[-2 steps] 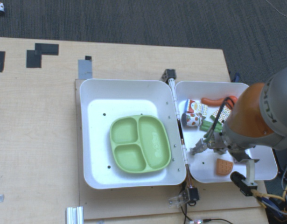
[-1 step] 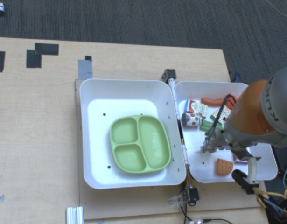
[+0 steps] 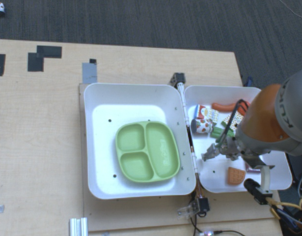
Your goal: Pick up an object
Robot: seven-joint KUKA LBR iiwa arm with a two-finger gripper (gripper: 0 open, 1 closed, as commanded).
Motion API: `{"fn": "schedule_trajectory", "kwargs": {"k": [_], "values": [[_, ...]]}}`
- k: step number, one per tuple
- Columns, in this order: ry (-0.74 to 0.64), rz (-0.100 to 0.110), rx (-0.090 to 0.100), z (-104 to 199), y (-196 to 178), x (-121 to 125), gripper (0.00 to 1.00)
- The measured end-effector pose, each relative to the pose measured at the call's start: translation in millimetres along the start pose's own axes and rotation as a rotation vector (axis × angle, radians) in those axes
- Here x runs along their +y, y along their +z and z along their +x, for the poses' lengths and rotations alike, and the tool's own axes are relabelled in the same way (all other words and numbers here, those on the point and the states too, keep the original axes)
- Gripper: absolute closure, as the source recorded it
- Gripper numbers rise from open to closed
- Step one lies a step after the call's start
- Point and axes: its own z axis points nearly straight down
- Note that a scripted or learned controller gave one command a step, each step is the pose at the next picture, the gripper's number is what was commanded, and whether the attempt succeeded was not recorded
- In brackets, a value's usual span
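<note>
Objects lie in the right bin, under the arm: an orange waffle-like piece near the front, a printed carton and a green item further back, and a red-orange sausage shape by the far wall. The left bin holds a green divided plate. Both bins sit on the desk. The fingers hang low over the right bin's floor, near its left wall, apart from every object; whether they are open I cannot tell, and nothing shows between them. To do this well, I judge the arm should centre over one separate piece, likely the orange one, descend straight, and close only once it straddles it, keeping clear of the wall.
</note>
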Motion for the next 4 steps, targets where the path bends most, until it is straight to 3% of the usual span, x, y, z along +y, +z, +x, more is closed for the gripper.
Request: {"fn": "schedule_trajectory", "kwargs": {"k": [1, 2, 3, 4], "values": [[-0.002, -0.004, 0.000, 0.8, -10.3, 1.6, 1.00], [-0.002, -0.004, 0.000, 0.8, -10.3, 1.5, 0.00], [0.001, 0.006, 0.001, -1.7, 11.3, -2.3, 0.00], [-0.002, 0.000, 0.000, -1.4, -0.1, 0.1, 1.00]]}}
